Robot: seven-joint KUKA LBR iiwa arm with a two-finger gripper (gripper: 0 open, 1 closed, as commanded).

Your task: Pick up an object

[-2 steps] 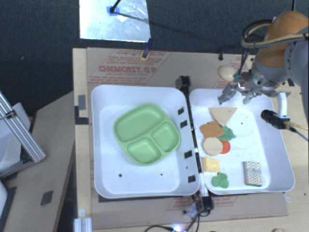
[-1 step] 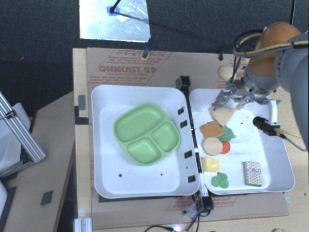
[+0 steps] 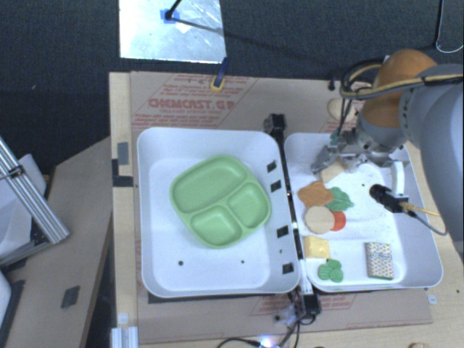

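Observation:
My gripper (image 3: 326, 162) reaches down into the far left corner of the right bin (image 3: 417, 249). A pale beige piece (image 3: 333, 173) lies right at its tip, partly covered by it, and I cannot tell whether they touch. Just in front lie an orange piece (image 3: 314, 193), a green leafy piece (image 3: 341, 198), a round beige disc (image 3: 318, 219) and a red slice (image 3: 338, 221). Nearer the front edge are a yellow block (image 3: 316, 247), a green floret (image 3: 331, 270) and a small patterned packet (image 3: 379, 259).
The left bin (image 3: 156, 158) holds a green divided plate (image 3: 220, 200). A black hinge strip (image 3: 286, 194) runs between the two bins. A shiny sheet (image 3: 172, 20) lies on the dark floor behind the bench.

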